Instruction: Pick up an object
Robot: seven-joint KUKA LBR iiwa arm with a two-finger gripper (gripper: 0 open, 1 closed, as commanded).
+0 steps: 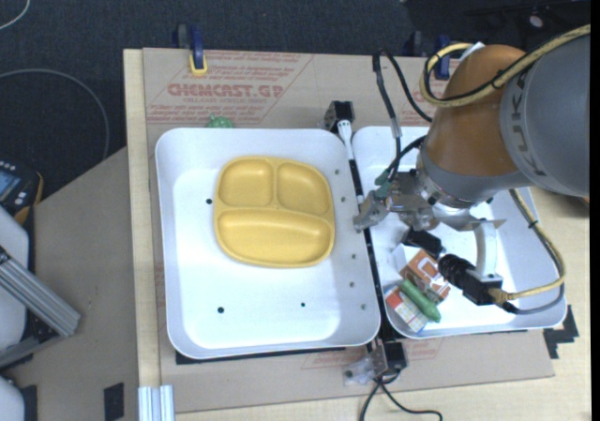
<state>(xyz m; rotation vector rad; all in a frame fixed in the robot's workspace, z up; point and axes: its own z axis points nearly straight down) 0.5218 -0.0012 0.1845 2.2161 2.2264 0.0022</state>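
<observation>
While bent low over right bin [539, 250], arm [487, 119] reaching leftward

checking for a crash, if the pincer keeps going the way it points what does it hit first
Likely the right bin floor, since the pincer seems to point down by the divider; depth is unclear.

Much of the right bin [548, 264] is covered by the arm [487, 119]; the arm is cut off at the right edge.
</observation>
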